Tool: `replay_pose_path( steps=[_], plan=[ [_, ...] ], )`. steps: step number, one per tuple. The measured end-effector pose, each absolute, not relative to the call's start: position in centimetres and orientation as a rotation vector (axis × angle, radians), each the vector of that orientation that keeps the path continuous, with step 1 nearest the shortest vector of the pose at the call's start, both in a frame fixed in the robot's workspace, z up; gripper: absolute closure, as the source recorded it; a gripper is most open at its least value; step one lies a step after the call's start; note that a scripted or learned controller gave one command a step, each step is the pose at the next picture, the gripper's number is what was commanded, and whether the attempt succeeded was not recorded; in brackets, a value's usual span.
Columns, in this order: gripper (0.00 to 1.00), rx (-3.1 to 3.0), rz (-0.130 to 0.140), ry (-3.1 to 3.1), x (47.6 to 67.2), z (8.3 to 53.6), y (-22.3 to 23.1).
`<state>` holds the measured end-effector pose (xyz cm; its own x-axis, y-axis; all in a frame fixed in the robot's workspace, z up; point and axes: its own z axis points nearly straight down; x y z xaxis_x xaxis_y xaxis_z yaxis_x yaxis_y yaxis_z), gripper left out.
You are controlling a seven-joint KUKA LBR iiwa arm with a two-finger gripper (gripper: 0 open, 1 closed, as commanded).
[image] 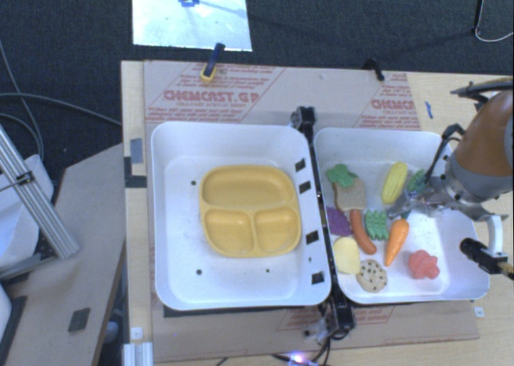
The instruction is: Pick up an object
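The right bin [418,141] holds several toy foods. Among them are a yellow corn cob [394,182], an orange carrot [395,241], a slice of bread [351,194], a green leafy piece [340,172] and a red sausage [362,232]. There are also a small green piece [376,221], a purple piece [337,221], a pale yellow potato [347,255], a cookie [371,276] and a pink-red piece [423,264]. My gripper [404,207] reaches in from the right and hangs low between the corn and the carrot's thick end, with nothing visibly held.
The left bin [173,196] carries a yellow divided plate [249,209]. A black hinge strip [315,212] runs between the bins. The arm's orange band [490,144] stands over the right bin's far right side. Cardboard [241,91] lies under both bins.
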<state>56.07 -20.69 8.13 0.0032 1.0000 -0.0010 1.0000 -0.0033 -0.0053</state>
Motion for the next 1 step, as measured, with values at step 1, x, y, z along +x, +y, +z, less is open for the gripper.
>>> replay_pose_path(
  steps=[1],
  plan=[
    [0.0,-2.196,0.016,-2.231,65.96,8.44,-16.16]
  ],
)
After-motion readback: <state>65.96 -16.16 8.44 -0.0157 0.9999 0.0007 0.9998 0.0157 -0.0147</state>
